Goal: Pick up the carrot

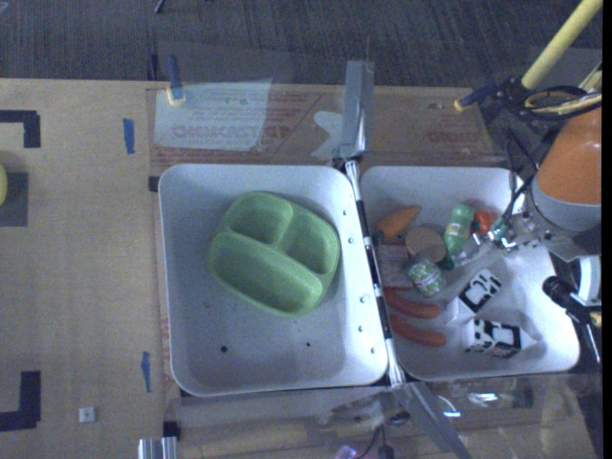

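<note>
Carrot: the tapered orange carrot (396, 221) lies in the right white bin (545, 357), at its 10 o'clock corner.
End effector: the end effector (505, 234) hangs at the bin's 2 o'clock; grip state cannot be told.
Progress: carrot not lifted; approach, grasp and lift remain.
Neighbours: green sectioned plate (274, 252) in the left bin.

Left bin (182, 285) holds a divided plate (274, 252). Right bin (545, 352) holds the carrot (397, 222) at its rear left, two sausages (416, 318) nearer the front, two marked blocks (488, 314) to their right.
</note>
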